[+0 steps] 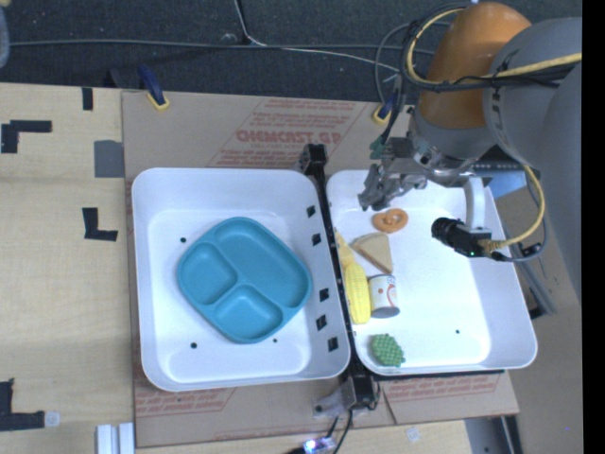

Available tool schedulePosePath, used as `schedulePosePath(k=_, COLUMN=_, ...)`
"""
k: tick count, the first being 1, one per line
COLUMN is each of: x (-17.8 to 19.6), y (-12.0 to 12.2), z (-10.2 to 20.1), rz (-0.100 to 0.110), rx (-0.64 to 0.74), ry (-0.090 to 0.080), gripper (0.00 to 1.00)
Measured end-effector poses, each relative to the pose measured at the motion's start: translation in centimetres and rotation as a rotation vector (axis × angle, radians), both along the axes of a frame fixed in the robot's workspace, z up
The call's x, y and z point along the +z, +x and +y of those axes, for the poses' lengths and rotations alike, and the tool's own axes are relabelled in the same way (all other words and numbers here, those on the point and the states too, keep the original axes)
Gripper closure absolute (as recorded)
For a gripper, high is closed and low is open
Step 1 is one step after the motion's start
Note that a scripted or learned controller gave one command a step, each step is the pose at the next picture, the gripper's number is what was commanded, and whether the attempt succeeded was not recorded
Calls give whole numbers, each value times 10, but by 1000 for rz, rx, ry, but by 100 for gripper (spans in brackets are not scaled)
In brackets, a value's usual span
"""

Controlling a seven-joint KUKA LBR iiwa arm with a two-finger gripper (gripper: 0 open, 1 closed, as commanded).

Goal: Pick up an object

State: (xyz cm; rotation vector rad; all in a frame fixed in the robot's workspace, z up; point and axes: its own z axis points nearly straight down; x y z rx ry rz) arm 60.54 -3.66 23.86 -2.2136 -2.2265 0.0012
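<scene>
A: Two white bins sit side by side on the worktop (57,253). What is in the left bin (151,282)?

B: A blue plate (244,278) with three compartments, lying flat near the middle of that bin.

A: And the right bin (473,329)?

B: Several small things, all along its 9 o'clock side. An orange round piece (389,220) lies toward 11 o'clock. Just below it is a tan wedge (374,250). A yellow corn cob (355,287) lies along the bin's left wall, touching the wedge or very near to it. A small white can (383,296) lies on its side just beside the corn. A green bumpy piece (386,350) rests at about 7 o'clock, a little apart from the others.

A: Where is the gripper (375,195)?

B: At the 11 o'clock corner of the right bin, just above the orange round piece in the picture. The arm (482,64) comes in from 2 o'clock.

A: Are the jaws spread or pressed together?

B: I cannot tell; they are dark and small here. I see nothing between them.
</scene>
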Motion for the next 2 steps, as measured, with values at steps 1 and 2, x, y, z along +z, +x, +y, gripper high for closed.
schedulePosePath(k=1, x=-13, y=17, z=56, rz=0, rx=1, ry=0, gripper=100)
schedulePosePath(k=2, x=-24, y=28, z=113, rz=0, rx=1, ry=0, gripper=100)
